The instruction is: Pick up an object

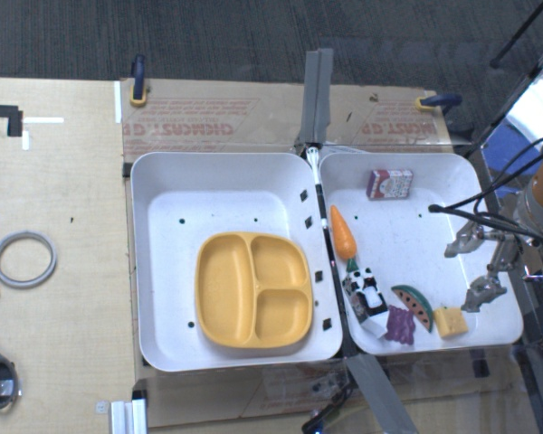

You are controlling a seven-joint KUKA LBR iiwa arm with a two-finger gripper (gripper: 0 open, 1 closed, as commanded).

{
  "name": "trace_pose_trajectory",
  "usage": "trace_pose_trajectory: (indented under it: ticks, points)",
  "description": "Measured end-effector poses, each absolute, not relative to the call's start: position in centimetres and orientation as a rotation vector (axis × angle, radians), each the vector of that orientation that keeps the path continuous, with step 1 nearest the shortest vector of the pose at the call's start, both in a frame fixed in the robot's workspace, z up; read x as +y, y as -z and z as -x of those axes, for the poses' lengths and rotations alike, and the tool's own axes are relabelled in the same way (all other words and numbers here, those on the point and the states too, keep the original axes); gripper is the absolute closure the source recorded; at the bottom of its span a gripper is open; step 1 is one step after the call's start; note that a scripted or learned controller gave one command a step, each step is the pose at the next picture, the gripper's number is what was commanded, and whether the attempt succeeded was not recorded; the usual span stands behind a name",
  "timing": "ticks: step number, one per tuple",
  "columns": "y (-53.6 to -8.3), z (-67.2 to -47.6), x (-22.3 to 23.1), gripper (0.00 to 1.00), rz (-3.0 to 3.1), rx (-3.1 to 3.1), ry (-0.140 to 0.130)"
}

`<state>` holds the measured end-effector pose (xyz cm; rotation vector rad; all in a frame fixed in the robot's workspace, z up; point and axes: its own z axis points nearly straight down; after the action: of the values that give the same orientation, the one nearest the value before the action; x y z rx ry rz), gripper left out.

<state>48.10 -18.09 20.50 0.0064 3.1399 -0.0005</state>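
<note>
Camera view: end effector [479,265] spread open and bare above right bin [416,174], near pale-yellow cheese wedge [452,322].

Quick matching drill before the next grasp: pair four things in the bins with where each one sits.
Things:
1. yellow plate
2. carrot
3. pink box
4. cheese

Places:
A. far side of the right bin
B. left bin
C. near corner of the right bin, below the gripper
D. right bin, along the divider

Pairs: 1-B, 2-D, 3-A, 4-C
</note>
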Motion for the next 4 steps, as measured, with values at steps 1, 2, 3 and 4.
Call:
trace_pose_trajectory:
  ticks: [1,2,3,4]
  points:
    - [-9.2,-50.6,-12.5,0.00,-0.459,3.108,0.000]
    - [-9.3,-62.8,-10.4,0.00,-1.043,2.960,0.001]
    - [-9.3,-64.5,-9.7,0.00,-1.534,2.739,0.002]
    - [-12.9,-65.9,-14.7,0.00,-1.862,2.526,0.002]
